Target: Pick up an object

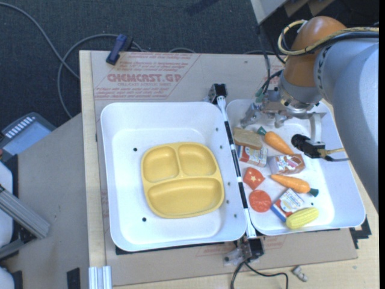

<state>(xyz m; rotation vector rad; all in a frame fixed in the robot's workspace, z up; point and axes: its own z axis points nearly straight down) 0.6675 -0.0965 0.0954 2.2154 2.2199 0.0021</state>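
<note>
Gripper (269, 114) hung low over right bin's (344, 212) far end, just above bread (248, 138) and upper carrot (278, 142). Grip state: cannot tell. Advice: descend straight onto one item, avoiding neighbours, close firmly before lifting.

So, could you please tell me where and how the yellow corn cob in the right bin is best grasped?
Grip the corn cob across its middle, coming straight down from above. It lies flat and nearly lengthwise along the bin's front wall, so the fingers should close across its narrow width. A packet touches its upper side, so I'd expect tight clearance there.
</note>
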